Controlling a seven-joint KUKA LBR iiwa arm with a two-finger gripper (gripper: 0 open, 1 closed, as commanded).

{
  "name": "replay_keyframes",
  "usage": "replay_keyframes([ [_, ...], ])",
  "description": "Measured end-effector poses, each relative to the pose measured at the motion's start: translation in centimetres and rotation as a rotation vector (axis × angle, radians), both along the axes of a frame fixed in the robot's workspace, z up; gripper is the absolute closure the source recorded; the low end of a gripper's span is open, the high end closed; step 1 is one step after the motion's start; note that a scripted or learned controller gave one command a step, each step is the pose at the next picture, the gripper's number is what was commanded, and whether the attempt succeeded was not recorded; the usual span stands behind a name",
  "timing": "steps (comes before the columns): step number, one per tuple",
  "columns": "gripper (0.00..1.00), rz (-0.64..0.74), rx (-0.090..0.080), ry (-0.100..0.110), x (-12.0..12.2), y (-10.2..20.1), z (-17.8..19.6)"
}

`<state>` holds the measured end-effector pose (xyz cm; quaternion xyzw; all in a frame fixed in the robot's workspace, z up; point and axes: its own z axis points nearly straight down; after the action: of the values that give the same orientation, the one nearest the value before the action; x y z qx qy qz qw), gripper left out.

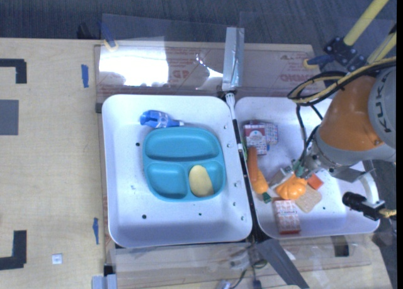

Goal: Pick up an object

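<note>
Left bin (119,174): blue tray (182,162) holding a yellow lemon (201,181). Right bin (343,218): carrot (255,171) at its left edge, a red-and-white box (286,216), and an orange fruit (291,188) just below the gripper (305,169); whether its fingers are released or clenched cannot be told.

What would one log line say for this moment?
arm: over right bin | gripper: by orange toy | left bin: blue tray

Bright, even overhead light; strong glare on the clear sheet (145,64) at upper centre; the picture is perhaps slightly soft, with faint shadows.
</note>
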<state>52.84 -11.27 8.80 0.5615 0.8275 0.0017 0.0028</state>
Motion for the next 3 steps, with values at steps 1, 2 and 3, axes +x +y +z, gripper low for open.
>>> replay_keyframes([
  [1, 1.0, -0.002, -0.002, -0.012, 0.4, 0.0, 1.2],
  [2, 1.0, -0.065, 0.003, -0.002, 5.6, 7.5, 10.0],
  [3, 1.0, -0.294, 0.002, 0.004, 9.2, 11.1, 9.6],
])
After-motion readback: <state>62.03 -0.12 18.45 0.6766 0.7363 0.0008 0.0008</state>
